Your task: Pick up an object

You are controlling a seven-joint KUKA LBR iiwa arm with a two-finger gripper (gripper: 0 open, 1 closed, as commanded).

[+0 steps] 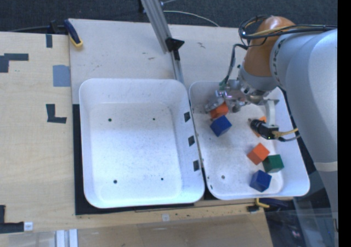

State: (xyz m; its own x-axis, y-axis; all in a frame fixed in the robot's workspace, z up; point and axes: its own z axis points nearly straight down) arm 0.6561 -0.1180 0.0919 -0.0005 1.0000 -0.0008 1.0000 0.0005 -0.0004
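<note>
My gripper (223, 102) is low in the upper left part of the right bin (239, 192). Its tip meets a small orange block (220, 112), partly covered by the gripper. A blue cube (220, 125) lies just below that block, touching or nearly touching it. Further down the same bin are a second orange cube (258, 153), a green cube (274, 162) and another blue cube (260, 180). Whether the orange block is gripped cannot be made out.
The left bin (137, 141) lies beside the right one, their walls meeting near the gripper. A slanted metal rail (159, 18) crosses the bench behind the bins. A black part with a yellow cable (264, 129) hangs from the arm over the right bin.
</note>
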